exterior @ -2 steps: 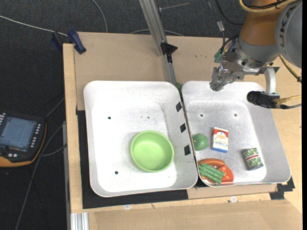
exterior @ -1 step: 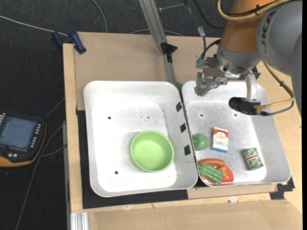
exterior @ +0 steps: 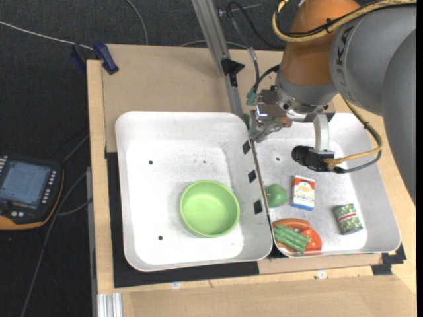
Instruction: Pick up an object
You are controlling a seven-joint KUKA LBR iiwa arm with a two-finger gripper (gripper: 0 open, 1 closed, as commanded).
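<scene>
We see 4 things in the right bin [exterior: 370, 177]: a green ball [exterior: 276, 194], a small carton [exterior: 303, 193] upright, a can [exterior: 347, 218], and a plate [exterior: 297, 237] of toy vegetables.

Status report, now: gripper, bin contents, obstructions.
Gripper over the bins' shared wall, nothing visibly held. Right bin: small carton, green can, vegetable plate. Green bowl left.
</scene>
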